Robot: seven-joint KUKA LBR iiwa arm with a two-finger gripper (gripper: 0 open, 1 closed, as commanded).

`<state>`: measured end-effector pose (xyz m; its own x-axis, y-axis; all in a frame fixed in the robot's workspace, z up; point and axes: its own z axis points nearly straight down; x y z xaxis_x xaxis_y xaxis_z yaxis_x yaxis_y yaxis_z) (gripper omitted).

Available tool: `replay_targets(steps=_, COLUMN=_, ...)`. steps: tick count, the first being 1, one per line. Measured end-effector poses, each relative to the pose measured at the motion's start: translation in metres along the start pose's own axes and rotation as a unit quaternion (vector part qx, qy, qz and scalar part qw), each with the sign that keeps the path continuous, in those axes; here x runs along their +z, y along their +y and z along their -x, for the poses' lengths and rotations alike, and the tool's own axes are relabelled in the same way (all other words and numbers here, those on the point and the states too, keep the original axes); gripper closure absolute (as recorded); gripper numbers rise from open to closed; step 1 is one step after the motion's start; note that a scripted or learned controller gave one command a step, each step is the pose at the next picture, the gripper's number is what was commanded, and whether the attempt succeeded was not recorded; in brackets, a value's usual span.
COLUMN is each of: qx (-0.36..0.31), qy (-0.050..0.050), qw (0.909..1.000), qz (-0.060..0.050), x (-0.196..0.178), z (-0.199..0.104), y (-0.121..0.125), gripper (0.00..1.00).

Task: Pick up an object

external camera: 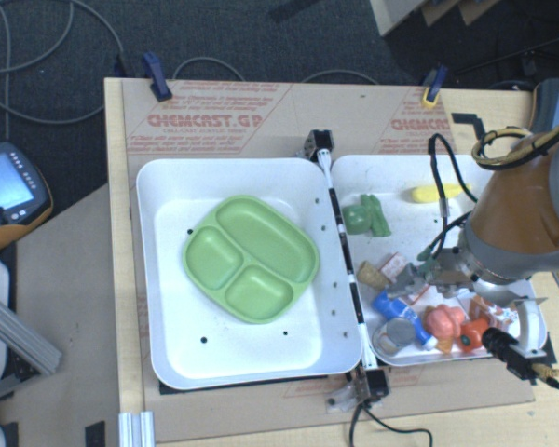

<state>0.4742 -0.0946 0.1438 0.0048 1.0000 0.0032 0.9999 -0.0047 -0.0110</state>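
The right bin [391, 170] holds several small objects. A green toy [365, 216] lies near its left wall and a yellow piece [435, 193] near its back. At the front sit a tan block [374, 274], a blue object [394, 306], a pink lump [444, 321] and an orange-red piece [472, 333]. My gripper [419, 279] hangs low over the front cluster, just right of the tan block and above the blue object. The wrist and the orange band hide whatever lies beneath them. I see nothing lifted.
The left bin [158, 277] holds a green divided plate [252, 257]. A black divider with clips runs between the bins [340, 240]. Black cables [443, 180] loop over the right bin's back. Blue clamps [155, 74] hold the cardboard base.
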Motion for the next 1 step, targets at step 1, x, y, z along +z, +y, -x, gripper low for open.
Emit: replay_targets(steps=1, qx=-0.003, qy=-0.001, qw=1.0000, qz=0.006, x=0.0596, z=0.0427, y=0.0546, gripper=0.00)
